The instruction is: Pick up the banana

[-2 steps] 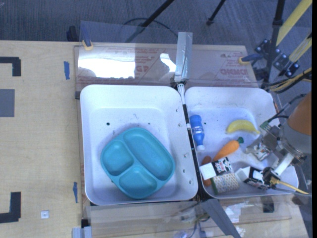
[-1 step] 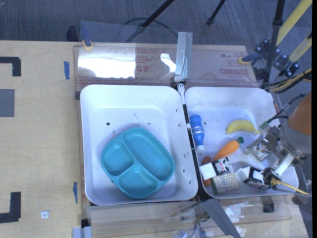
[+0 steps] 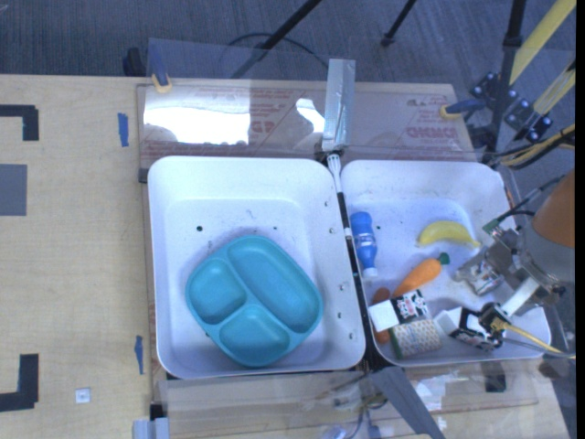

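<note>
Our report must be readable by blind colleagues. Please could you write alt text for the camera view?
A robot gripper reaches from the right into the right white bin, close beside a yellow banana that lies on the bin floor. The same bin holds a blue bottle and a carrot; the left bin holds a blue divided plate.

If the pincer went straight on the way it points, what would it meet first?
Probably the carrot, just left of the pincer in the view; the banana lies off that line, farther up. Depth is unclear.
</note>
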### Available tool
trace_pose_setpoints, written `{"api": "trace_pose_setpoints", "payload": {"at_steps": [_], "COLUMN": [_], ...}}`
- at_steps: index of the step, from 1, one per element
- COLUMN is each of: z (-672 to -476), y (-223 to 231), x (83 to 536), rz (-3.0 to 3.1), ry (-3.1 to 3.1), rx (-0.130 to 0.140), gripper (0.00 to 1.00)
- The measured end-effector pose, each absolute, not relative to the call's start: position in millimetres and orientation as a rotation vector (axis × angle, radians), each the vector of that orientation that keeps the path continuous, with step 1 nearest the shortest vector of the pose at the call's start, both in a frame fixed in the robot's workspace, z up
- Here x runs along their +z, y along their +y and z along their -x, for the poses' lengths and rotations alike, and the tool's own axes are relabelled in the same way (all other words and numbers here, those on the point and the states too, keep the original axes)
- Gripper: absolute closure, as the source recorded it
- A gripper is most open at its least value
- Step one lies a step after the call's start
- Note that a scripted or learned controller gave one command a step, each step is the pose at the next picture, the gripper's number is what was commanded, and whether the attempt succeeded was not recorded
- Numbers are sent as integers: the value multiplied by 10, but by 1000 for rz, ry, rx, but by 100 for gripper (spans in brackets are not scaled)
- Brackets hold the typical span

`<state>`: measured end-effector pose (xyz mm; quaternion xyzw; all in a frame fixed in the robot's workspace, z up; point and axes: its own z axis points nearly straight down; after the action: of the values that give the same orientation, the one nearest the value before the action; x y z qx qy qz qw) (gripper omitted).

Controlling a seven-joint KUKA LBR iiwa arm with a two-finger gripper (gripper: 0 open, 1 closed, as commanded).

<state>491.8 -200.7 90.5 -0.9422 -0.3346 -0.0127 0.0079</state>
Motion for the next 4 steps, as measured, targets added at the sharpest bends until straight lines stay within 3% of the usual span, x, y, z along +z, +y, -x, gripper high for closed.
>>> {"api": "trace_pose_setpoints", "payload": {"at_steps": [1, 2, 3, 4], "z": [-4937, -5031, -5050, -5216], "y": [-2038, -1961, -1889, -1837], "x": [906, 869, 971, 868], "rz": [3038, 3052, 3033, 3055], "ry": [-730, -725, -739, -666], "rx": [-42, -10, -11, 1], "gripper": [0, 0, 100, 100]}}
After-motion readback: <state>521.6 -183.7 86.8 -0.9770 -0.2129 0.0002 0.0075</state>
